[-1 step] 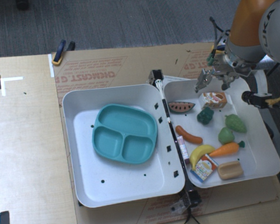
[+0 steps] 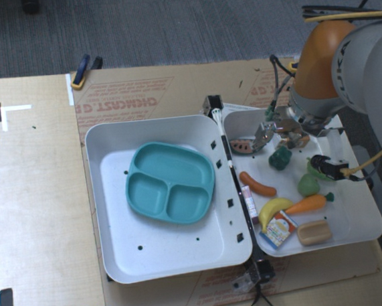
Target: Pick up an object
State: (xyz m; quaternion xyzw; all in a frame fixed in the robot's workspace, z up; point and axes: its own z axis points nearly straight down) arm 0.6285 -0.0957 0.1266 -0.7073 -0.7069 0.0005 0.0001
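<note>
1. The bench [image 2: 29, 218] is pale wood; a cardboard sheet [image 2: 171, 90] lies under the bins, printed in red mirrored writing that I cannot read for certain. Grey carpet [image 2: 164, 17] lies beyond the bench.
2. One grey arm [image 2: 363, 58] with an orange band reaches in from the right.
3. Two white bins sit side by side, touching: the left bin [image 2: 120, 256] and the right bin [image 2: 360, 230].
4. One teal three-compartment plate [image 2: 170, 183] lies in the left bin.
5. The right bin holds toy foods: one sausage [image 2: 258, 184], one banana [image 2: 274, 209], one carrot [image 2: 307, 204], one green pear-like piece [image 2: 309, 184], one dark green piece [image 2: 280, 159], one tan block [image 2: 314, 232] and one small printed packet [image 2: 278, 230], its writing too small to read.
6. The pincer [image 2: 270, 134] hangs over the right bin's far end, just beside the dark green piece; whether its fingers are apart or together I cannot tell.
</note>
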